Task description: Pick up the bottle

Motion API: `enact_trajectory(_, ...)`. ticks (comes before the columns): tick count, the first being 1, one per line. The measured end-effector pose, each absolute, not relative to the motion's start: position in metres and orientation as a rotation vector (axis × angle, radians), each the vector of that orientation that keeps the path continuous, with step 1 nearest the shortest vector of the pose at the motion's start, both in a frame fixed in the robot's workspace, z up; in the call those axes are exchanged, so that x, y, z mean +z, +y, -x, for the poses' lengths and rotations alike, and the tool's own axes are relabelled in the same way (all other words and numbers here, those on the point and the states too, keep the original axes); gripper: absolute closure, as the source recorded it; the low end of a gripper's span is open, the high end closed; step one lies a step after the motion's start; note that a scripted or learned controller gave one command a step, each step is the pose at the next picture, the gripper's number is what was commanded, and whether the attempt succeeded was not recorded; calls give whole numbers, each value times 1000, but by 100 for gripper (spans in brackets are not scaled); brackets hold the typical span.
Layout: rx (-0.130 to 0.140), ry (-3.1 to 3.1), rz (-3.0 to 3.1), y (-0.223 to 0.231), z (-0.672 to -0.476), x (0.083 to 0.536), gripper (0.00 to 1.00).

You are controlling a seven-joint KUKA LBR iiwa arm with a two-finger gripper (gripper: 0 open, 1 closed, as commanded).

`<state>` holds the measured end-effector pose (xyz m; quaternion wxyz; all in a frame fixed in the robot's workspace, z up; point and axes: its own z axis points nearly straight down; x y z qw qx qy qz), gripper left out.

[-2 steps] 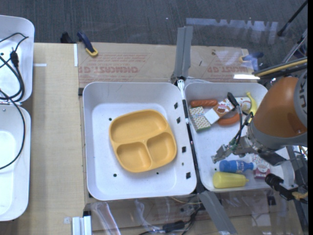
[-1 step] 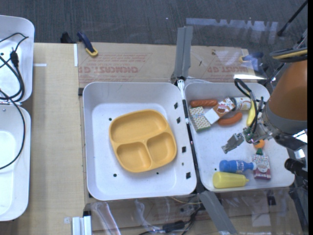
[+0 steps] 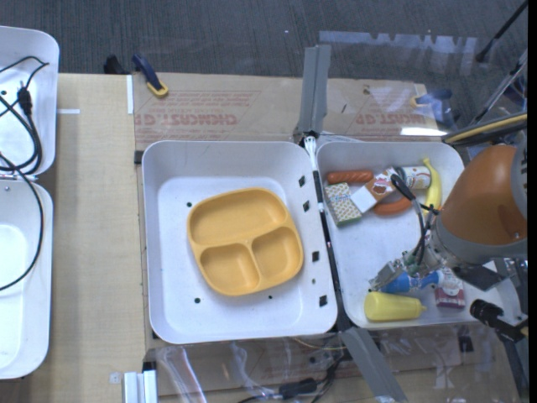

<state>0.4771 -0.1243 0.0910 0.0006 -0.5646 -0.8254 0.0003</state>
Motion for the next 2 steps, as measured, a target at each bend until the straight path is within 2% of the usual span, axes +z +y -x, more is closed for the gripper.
enact_trajectory(1,1,-2588,1778,-125,-477,100,100)
enact_trajectory(2,2,-2505,1895,-56,-478,221,100)
